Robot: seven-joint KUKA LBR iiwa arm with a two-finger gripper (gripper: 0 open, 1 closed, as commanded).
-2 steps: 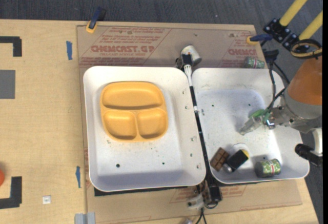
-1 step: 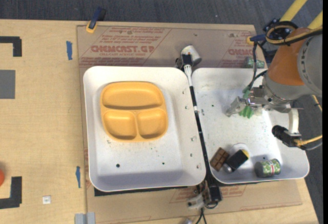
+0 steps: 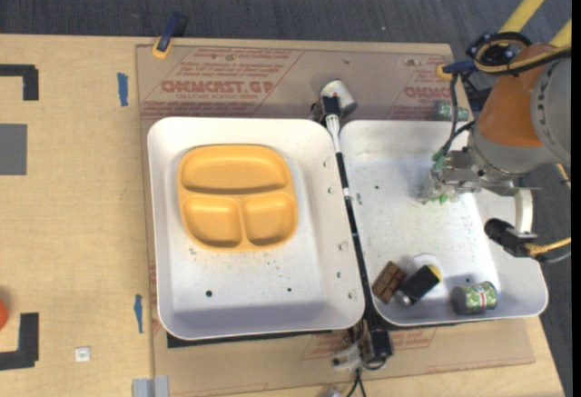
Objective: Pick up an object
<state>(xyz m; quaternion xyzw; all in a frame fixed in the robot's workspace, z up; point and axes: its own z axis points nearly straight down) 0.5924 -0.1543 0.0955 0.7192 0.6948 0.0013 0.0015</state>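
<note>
Can't tell if the gripper [image 3: 438, 189] jaws are apart or together, too blurry. Arm [image 3: 522, 114] reaches down over the right bin [image 3: 390, 204]. Green can [image 3: 476, 296], black block [image 3: 417, 284] and brown bar [image 3: 388, 281] sit well below the jaws.

The left bin [image 3: 163, 204] is white and holds a yellow-orange divided tray [image 3: 239, 195]; the right bin [image 3: 399, 186] is white with fine dark specks. In it lie a brown block [image 3: 388, 281], a black and yellow object [image 3: 418, 282] and a green can [image 3: 476, 296]. The counter [image 3: 73, 204] is light tan wood with blue tape marks, and the arm [image 3: 522, 114] is grey with an orange band.
</note>
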